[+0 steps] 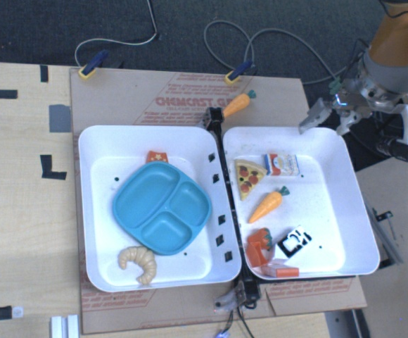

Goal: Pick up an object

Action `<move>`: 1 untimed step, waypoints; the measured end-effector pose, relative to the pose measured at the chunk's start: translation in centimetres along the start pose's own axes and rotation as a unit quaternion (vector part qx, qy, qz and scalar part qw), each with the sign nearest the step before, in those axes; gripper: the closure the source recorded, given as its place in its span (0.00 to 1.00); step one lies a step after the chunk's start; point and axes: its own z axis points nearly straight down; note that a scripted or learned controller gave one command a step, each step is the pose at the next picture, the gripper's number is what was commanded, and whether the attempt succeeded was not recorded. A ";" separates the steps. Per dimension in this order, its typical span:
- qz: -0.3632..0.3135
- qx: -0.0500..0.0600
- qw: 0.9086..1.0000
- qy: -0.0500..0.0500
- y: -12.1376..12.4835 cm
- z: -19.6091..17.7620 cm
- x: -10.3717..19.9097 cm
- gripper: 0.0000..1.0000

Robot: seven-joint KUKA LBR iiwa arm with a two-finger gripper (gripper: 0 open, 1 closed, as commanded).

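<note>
Two shallow white bins sat side by side on the bench, the left bin (91, 189) and the right bin (352, 210) meeting at a dark central seam. In the left one lay a blue plastic divided plate (162, 206), with a small red and orange toy piece (157, 158) just beyond its far edge and a pale tan toy croissant (138, 263) at its near edge. An orange toy carrot with a green tip (237, 104) rested outside the bins, on the brown cardboard sheet (176, 104) just beyond the seam.

The right bin held the likeliest candidates: a toy pizza slice (247, 177), a small red, white and blue carton (281, 164), a second orange toy carrot (269, 204), a red toy (259, 246) and a black and white block (293, 242) near the front.

The grey gripper (330, 113) hovered over the far right corner of that bin, its fingers spread apart with nothing between them. Every object in the right bin lay to the left of the fingers and nearer the viewer; the carton was closest. The carrot's long axis ran diagonally, green tip toward the far right, roughly pointing at the gripper, so a grasp across its width probably needed a wrist turn.
</note>
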 end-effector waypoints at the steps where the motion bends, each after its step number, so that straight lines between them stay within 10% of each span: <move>1: 0.000 0.001 1.000 0.000 0.3 16.6 1.5 0.00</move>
